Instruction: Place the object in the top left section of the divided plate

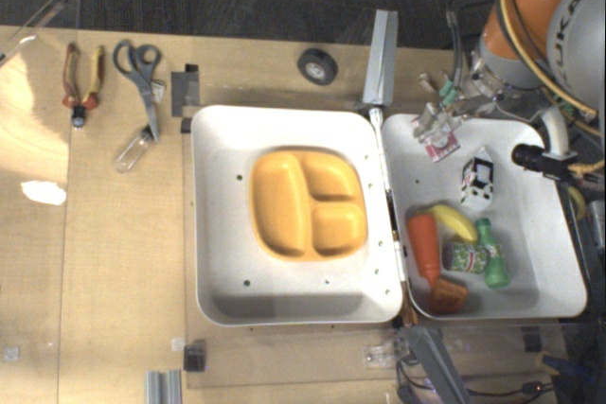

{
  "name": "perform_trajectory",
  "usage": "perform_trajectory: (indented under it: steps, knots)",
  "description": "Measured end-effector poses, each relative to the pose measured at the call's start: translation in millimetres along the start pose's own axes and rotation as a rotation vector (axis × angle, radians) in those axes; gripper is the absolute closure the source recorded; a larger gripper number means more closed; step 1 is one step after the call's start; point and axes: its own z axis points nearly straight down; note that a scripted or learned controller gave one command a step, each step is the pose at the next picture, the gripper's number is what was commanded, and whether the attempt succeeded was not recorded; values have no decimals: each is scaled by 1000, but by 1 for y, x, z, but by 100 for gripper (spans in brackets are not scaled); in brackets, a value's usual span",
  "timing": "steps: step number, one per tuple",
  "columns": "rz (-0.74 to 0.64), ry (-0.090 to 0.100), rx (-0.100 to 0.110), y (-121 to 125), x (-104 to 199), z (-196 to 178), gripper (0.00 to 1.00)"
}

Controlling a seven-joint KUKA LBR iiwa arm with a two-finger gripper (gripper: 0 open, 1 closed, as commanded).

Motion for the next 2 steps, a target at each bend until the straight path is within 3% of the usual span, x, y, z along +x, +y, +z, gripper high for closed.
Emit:
perform_trajectory:
  steps: [1,2]
  knots:
    - [-218,2,-1,6,83,1,100]
    - [-218,2,-1,6,83,1,0]
